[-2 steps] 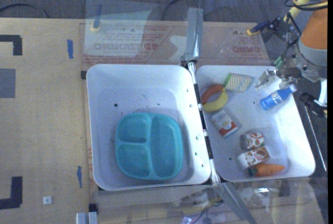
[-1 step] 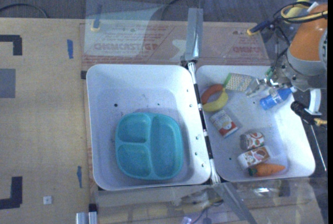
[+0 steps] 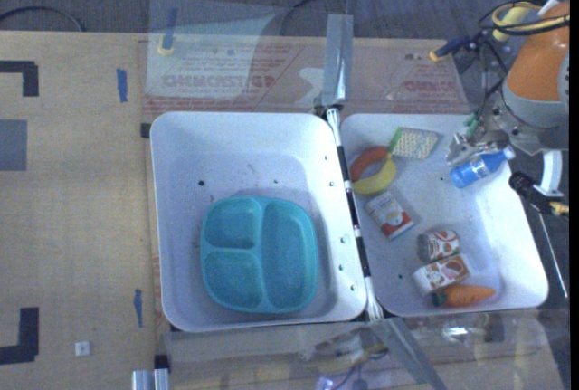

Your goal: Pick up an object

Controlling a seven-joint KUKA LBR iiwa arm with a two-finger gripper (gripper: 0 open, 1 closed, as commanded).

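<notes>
Nearest the camera, along the lower rim of the right bin (image 3: 534, 275), a toy carrot (image 3: 466, 295) lay on its side, touching the lower of two small printed cans (image 3: 441, 273); the second can (image 3: 439, 244) sat just above it. All three crowded the bottom corner, probably because loose things slide to the low edge of a shallow bin. Higher up lay a small white carton with a red label (image 3: 391, 214), tilted, and above it a yellow-and-orange toy bowl (image 3: 373, 171) near the divider, with a pale green-edged sponge-like pad (image 3: 413, 143) beside it.

The left bin (image 3: 181, 144) held one teal divided plate (image 3: 261, 252), flat on the floor and well apart from everything else.

The gripper (image 3: 479, 144) hung over the upper right part of the right bin, below the orange band of the arm (image 3: 536, 76). A blue bottle (image 3: 477, 169) lay on its side just under and beside it, seemingly touching or nearly so. Whether the claw was released or clenched could not be told; its metal parts merged with cables and the bottle's end.

Judging by this closeness, the bottle looked like the chosen object, and the pick was at the approach or closing stage. The bottle was not visibly between the fingers, so no hold could be claimed. Being round and lying flat, it would likely roll if pinched off-centre.
</notes>
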